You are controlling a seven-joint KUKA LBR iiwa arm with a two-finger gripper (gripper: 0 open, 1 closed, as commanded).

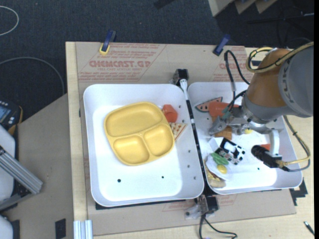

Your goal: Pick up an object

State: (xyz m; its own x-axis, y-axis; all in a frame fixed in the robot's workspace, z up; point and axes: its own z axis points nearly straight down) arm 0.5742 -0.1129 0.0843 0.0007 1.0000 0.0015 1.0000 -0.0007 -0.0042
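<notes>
My gripper (222, 124) is low over the upper left part of the right bin (264, 180). It hangs just below an orange fish-shaped toy (209, 105) and right above a small orange-brown piece (225, 132), which it partly hides. A black-and-white toy cow (233, 151) lies a little below the gripper. Beside the cow are a green piece (219, 159) and a yellow piece (221, 170) on a pale round thing (214, 179). Another orange piece (267, 144) peeks out by the wrist.
In the left bin (144, 185) lies a yellow divided plate (138, 132). At that plate's right edge sit a red-orange piece (169, 112) and a waffle-like piece (178, 129). The divider between the bins (193, 133) runs close to my gripper's left.
</notes>
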